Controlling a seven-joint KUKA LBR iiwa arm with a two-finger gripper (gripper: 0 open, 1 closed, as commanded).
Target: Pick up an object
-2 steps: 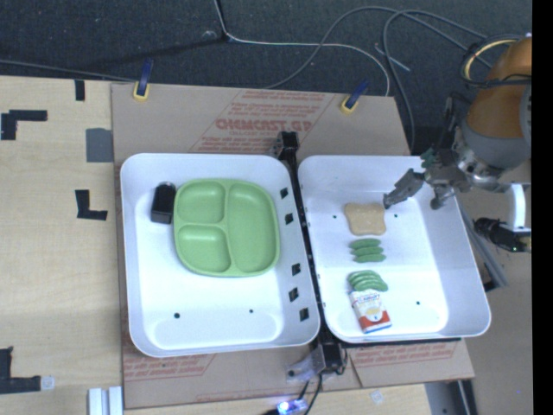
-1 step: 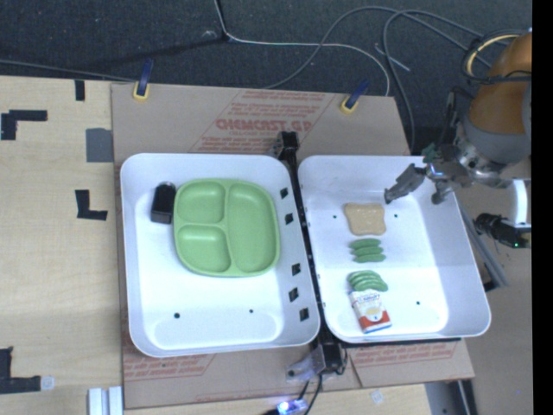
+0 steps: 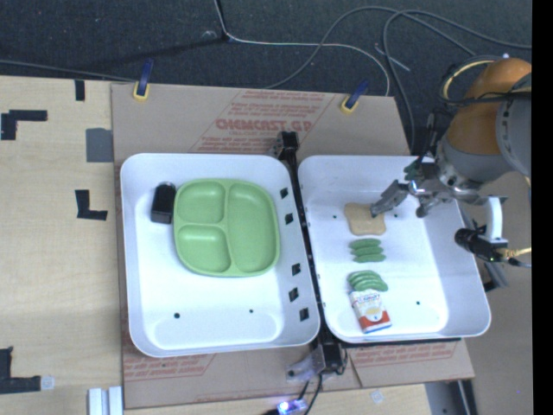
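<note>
1. The pincer (image 3: 386,202) hovers low in the right bin (image 3: 449,258), near its far edge, its tip just beside a tan cracker (image 3: 363,219).
2. Whether its fingers are apart or together cannot be told.
3. Nothing is seen held.

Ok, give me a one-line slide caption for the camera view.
Arm's hand over the tan slice in the right bin; green divided plate in the left bin.

Two white bins (image 3: 147,258) side by side on cardboard (image 3: 259,119), cables (image 3: 346,33) behind.
</note>
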